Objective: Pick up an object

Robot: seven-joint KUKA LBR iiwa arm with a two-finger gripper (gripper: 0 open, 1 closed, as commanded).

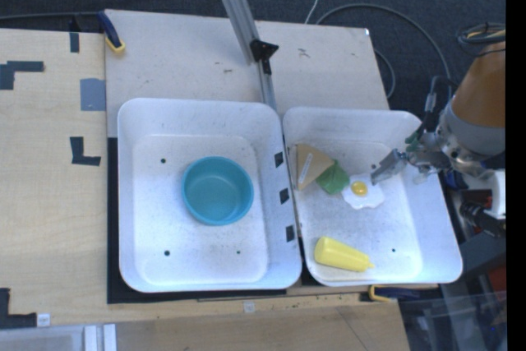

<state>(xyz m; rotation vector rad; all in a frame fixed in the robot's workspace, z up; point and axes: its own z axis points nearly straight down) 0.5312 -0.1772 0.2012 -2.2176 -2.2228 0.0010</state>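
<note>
Yellow, corn-like plastic piece (pixel 340 255) lies nearest the camera, close to the front wall of the right-hand shallow white bin (pixel 431 238). Further back in that bin sits a toy fried egg, white with a yellow yolk (pixel 362 194), and just beside it a small green block (pixel 333 178) that touches a tan wedge-shaped piece (pixel 310 165) leaning toward the divider between the bins. The gripper (pixel 386 168) hangs over the right part of this bin, just beside the egg and above it, tilted down toward it; nothing can be seen between its tips, and whether they are spread or closed I cannot tell at this size. My reading is that the approach step is in hand, with the egg as the likeliest target. The next move would call for a short descent and a slight shift toward the egg, which lies flat and may be hard to pinch. The left white bin (pixel 140 177) holds a round blue bowl (pixel 217 190), well apart, on the pale wooden worktop (pixel 49 136).
</note>
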